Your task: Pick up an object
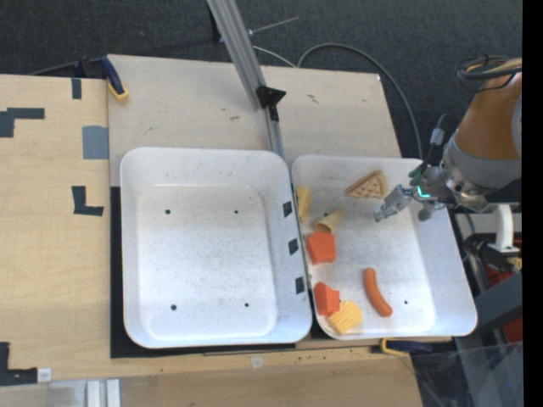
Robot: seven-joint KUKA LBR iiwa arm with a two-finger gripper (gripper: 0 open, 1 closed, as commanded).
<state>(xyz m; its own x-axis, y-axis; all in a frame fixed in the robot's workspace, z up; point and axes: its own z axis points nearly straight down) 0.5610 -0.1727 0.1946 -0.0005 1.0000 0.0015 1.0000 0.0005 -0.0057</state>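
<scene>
My gripper (408, 205) hovers over the right bin's (441, 270) upper right part, open, with nothing between its fingers. Just to its left lies a tan triangular wedge (366, 186). Further left rest a small cone (329, 220) and a yellow piece (303, 200) against the bin's left wall. An orange block (321, 248) sits below the cone. Near the front of the bin lie a red sausage (377, 292), a red-orange block (327, 298) and a yellow ridged piece (345, 317).
The left bin (136, 227) stands beside the right one, their walls touching. A slanted metal rail (242, 45) rises behind the bins, with a cable looping to the right. A yellow clamp (114, 79) sits at the bench's back left.
</scene>
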